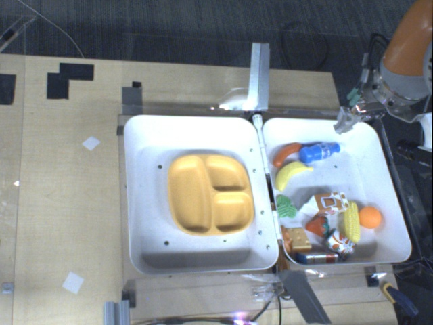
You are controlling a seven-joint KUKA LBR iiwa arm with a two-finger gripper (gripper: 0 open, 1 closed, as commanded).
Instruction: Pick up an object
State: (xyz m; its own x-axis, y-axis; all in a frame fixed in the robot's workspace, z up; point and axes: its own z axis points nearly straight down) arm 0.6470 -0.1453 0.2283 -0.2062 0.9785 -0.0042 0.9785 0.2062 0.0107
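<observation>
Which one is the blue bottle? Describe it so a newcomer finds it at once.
Start at the right bin of the two white ones. Near its far wall, a blue bottle lies on its side, next to an orange-red carrot-like toy and just above a yellow banana. It is the only blue item there.

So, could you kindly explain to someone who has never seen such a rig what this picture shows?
One camera looks down at a slant on a bench. The grey and orange robot arm reaches in from the right, its pincer over the far edge of the right-hand shallow white bin. That bin holds toy food: a yellow plastic banana, a blue bottle, a yellow corn cob, a small orange ball and other pieces. The left-hand white bin holds a yellow divided tray. I see nothing held.
</observation>
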